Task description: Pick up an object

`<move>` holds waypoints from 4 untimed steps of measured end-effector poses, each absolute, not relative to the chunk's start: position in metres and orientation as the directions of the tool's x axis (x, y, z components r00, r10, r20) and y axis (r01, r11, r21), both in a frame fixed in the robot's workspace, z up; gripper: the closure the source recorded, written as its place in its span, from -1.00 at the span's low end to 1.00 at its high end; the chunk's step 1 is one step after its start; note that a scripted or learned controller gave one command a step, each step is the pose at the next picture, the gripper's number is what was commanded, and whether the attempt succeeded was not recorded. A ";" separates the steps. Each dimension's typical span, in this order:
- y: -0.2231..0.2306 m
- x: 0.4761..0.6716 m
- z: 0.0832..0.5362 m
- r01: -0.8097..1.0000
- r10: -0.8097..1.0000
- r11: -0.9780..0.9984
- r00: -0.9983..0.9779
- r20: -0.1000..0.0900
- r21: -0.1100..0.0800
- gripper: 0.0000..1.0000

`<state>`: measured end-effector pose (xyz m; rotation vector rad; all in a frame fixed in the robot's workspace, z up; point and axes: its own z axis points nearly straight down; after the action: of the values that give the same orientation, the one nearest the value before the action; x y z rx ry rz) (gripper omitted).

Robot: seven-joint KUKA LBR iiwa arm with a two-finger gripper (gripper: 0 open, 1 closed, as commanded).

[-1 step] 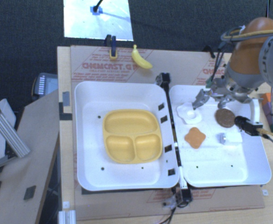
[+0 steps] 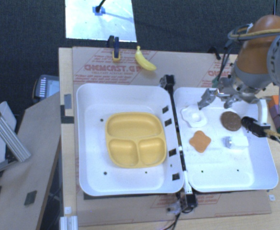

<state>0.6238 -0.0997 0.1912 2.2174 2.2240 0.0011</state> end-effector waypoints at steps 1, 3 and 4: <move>-0.103 0.624 0.150 1.000 1.000 0.001 -0.001 -0.001 0.000 -1.00; -0.101 0.617 0.085 1.000 1.000 0.001 -0.001 0.000 0.001 -1.00; -0.102 0.619 0.099 1.000 1.000 0.000 0.000 -0.001 0.008 1.00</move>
<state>0.6193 -0.1020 0.0988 2.2168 2.2171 0.0073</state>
